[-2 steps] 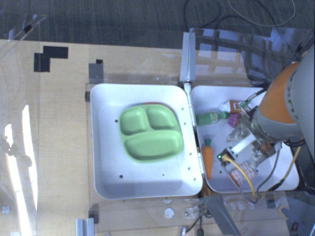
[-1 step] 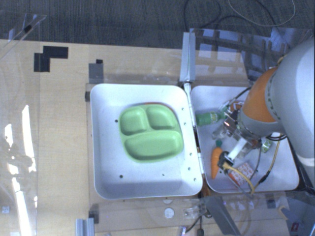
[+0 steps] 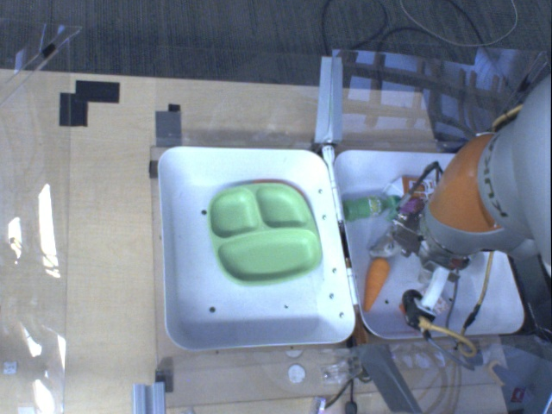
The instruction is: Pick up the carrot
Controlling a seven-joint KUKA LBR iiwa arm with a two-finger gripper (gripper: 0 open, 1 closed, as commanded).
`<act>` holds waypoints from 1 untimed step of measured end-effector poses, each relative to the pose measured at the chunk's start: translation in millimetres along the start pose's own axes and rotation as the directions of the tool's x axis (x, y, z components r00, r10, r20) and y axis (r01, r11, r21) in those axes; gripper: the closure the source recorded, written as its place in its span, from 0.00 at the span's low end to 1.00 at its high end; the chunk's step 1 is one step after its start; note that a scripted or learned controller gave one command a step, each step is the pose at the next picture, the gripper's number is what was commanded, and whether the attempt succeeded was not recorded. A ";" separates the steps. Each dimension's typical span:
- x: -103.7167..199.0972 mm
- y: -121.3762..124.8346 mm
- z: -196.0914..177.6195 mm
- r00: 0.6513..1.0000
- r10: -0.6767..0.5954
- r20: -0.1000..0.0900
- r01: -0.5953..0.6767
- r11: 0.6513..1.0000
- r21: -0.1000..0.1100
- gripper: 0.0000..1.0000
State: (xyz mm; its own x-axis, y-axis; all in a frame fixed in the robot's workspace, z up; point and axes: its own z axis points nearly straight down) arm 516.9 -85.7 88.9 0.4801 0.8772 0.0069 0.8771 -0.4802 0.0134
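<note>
Carrot [image 3: 376, 282] lies loose against the right bin's [image 3: 509, 317] left wall, the gripper [image 3: 398, 241] poised just above it, jaws' state indiscernible, presumably approaching to grasp.

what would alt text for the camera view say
An orange carrot lies in the right bin near its left wall, with the grey arm's gripper just above it. A green divided plate sits in the left bin.

A green divided plate [image 3: 263, 233] lies in the left bin [image 3: 185, 300]; perhaps a green bottle [image 3: 371, 206] in the right.
</note>
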 end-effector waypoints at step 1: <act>3.1 1.7 -11.4 1.000 -0.002 -0.005 0.002 1.000 -0.005 1.00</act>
State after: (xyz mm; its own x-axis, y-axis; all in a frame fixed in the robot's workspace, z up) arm 519.8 -83.8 100.4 0.4780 0.8783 0.0117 0.8781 -0.4781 0.0183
